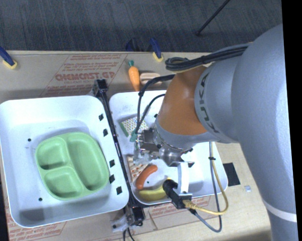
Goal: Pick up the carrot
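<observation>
The carrot [133, 77], orange with a green top, lies outside the bins on the cardboard just behind the right bin's far rim. My gripper [143, 152] is low inside the right bin [120, 106], well to the near side of the carrot and apart from it. It hovers just above an orange-red sausage-shaped piece [146, 175]. The grey arm with its orange band [183, 107] covers most of the right bin.
A yellow banana [152, 194] lies at the right bin's near edge beside the sausage-shaped piece. A patterned item [130, 125] sits by the bin's left wall. The left bin [12, 122] holds a green three-compartment plate [70, 164]. Blue clamps [155, 47] grip the bench's far edge.
</observation>
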Controlling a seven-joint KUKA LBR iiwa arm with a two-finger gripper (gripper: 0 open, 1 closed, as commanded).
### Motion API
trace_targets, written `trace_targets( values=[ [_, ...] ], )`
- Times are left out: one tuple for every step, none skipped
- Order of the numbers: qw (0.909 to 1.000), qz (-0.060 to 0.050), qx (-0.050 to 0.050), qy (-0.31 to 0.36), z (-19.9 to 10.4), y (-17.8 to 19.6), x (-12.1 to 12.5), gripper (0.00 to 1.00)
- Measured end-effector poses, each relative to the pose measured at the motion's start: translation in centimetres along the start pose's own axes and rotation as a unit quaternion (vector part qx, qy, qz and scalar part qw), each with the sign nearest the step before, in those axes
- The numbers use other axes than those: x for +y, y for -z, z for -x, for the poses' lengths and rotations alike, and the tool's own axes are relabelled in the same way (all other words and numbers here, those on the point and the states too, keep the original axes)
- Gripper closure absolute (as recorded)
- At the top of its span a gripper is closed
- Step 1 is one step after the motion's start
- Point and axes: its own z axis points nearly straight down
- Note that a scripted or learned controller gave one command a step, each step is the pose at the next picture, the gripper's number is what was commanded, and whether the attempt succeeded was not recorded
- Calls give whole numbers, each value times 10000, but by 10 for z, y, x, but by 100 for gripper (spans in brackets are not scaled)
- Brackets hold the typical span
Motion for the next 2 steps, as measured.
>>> trace_targets(
  values=[
    [9981,18,-6,-612,-71,-10,-15,100],
    [9734,18,-1,-2292,-106,26,-1,100]
  ],
)
